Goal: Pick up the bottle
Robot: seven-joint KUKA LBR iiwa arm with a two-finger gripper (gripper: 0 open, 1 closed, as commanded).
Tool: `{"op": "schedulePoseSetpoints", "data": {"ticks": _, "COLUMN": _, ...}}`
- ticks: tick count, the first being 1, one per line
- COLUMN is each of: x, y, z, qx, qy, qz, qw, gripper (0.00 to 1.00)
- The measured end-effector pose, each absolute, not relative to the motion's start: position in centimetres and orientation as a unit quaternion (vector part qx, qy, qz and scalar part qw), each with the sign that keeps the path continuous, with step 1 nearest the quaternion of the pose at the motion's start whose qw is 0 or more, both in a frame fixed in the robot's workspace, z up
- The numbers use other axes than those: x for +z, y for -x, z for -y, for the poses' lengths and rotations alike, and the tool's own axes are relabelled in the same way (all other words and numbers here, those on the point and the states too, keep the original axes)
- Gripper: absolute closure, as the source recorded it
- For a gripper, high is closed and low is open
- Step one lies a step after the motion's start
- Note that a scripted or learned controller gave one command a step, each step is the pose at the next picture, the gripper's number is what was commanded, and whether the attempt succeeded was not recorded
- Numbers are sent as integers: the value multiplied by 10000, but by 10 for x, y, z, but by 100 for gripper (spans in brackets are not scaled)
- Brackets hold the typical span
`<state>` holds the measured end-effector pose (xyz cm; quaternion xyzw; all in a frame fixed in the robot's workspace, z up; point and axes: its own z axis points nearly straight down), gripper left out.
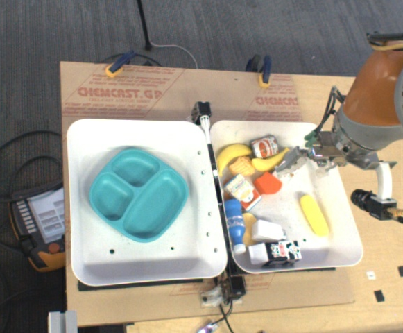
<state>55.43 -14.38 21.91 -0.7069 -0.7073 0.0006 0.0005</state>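
The bottle [235,222] lies along the left wall of the right bin [340,207], a pale body with a blue label, its length running toward the front. My gripper [295,158] hangs over the bin's far right part, beside the tip of a banana [269,162]. It is well apart from the bottle, up and to the right of it. Nothing shows in its grasp.
The right bin is crowded: a yellow fruit [232,155], a can [264,146], a red-orange piece [268,184], a small carton [241,189], a yellow corn-like piece [314,214], white boxes [268,232]. A teal divided plate [140,193] sits in the left bin [83,255].
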Motion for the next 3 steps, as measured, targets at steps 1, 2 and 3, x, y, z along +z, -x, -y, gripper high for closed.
{"op": "schedulePoseSetpoints", "data": {"ticks": 1, "x": 183, "y": -520, "z": 67, "qx": 11, "qy": 7172, "qz": 6969, "qw": 15, "gripper": 0}}
{"op": "schedulePoseSetpoints", "data": {"ticks": 2, "x": 184, "y": -536, "z": -8, "qx": 8, "qy": 7501, "qz": 6614, "qw": 8, "gripper": 0}}
{"op": "schedulePoseSetpoints", "data": {"ticks": 3, "x": 184, "y": -494, "z": -16, "qx": 16, "qy": 7587, "qz": 6514, "qw": 11, "gripper": 0}}
